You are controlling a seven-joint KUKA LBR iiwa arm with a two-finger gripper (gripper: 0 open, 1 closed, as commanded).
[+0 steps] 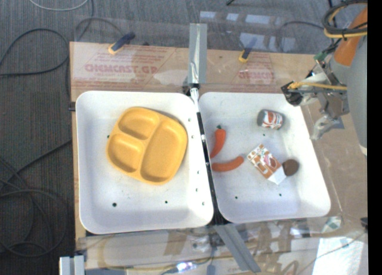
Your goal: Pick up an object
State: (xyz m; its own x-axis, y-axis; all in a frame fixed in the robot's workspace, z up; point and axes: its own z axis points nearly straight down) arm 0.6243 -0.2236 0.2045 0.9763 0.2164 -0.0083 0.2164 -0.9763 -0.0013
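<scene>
The arm comes in at the right edge of the view, with its orange band high up and its grey body running down that edge. Its wrist bends leftward toward the bins. The gripper hangs over the bench, just outside the right rim of the right bin and level with that bin's far half. It is apart from everything that lies inside. I cannot tell from this angle whether the gripper is open or closed, and nothing can be seen in its hold. There are two bins. The left bin holds one thing, a yellow plate with three compartments, lying flat near its middle. The right bin holds five things. One can lies on its side toward the far right and is the thing nearest the gripper. One orange pepper lies close to the left wall. One sausage lies just below the pepper. One small carton lies to the right of the sausage. One brown lump rests against the carton's right end.
</scene>
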